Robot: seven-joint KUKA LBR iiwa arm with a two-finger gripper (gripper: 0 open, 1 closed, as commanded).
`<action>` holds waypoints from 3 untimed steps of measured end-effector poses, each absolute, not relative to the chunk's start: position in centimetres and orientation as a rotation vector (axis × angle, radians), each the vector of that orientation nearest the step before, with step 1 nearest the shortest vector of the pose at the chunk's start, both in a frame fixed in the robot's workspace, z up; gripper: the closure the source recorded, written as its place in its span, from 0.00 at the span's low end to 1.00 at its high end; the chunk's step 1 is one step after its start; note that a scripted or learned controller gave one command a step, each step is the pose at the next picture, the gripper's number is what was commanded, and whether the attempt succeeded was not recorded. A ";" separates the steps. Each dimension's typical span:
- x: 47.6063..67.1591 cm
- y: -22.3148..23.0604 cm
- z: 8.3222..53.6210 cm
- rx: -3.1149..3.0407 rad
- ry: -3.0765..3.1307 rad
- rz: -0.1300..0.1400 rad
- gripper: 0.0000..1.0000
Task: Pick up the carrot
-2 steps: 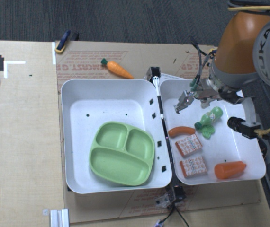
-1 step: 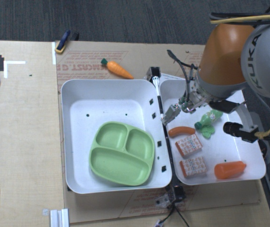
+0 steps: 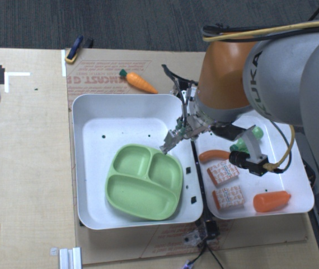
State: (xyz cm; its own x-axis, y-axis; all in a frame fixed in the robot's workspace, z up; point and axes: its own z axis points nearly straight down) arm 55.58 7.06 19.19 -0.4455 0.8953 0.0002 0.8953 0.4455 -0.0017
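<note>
The carrot (image 3: 139, 82), orange with a green top, lies on the brown cardboard just beyond the far rim of the left bin (image 3: 92, 122), outside both bins. My gripper (image 3: 170, 142) hangs low over the left bin's right side, just at the upper right corner of the green divided plate (image 3: 144, 181). It is well short of the carrot, about a hand's width nearer the camera and to the right. Nothing is seen in it. The arm's orange band and grey body cover the far part of the right bin (image 3: 299, 172).
The right bin holds an orange sausage-like piece (image 3: 212, 156), two small patterned snack boxes (image 3: 223, 173) (image 3: 228, 197), an orange-red piece (image 3: 271, 200) and a partly hidden green item (image 3: 249, 138). A blue marker (image 3: 74, 48) lies at the cardboard's far left corner.
</note>
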 end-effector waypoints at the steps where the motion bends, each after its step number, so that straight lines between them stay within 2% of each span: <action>1: 50.1 13.8 15.7 -1.474 -2.773 0.002 0.00; 2: 60.8 11.9 21.2 -1.455 -2.786 0.001 0.00; 3: 65.5 18.7 22.0 -1.377 -2.826 0.000 0.00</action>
State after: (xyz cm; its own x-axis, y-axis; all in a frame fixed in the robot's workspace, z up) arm 65.53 18.71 21.98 -0.6162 0.7876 -0.0014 0.7876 0.6162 0.0006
